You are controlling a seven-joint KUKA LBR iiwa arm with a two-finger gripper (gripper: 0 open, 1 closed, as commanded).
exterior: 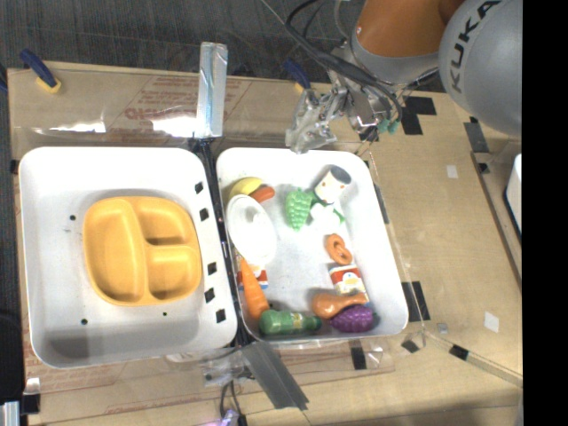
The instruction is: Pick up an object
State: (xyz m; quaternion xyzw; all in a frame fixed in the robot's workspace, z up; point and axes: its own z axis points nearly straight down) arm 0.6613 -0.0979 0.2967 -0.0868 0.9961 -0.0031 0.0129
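Toys [300, 208] sit piled in the right bin [388, 247]; gripper [311, 130] hovers above its back rim, spread wide, holding nothing.

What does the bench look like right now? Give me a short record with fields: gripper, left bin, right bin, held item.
gripper: gripper hangs above the far rim of the right bin; finger state unclear
left bin: left bin holds a yellow divided tray
right bin: white bowl, green grapes, banana, carrot, purple grapes, green bottle, small carton, plus other small toy foods
held item: none seen between the fingers
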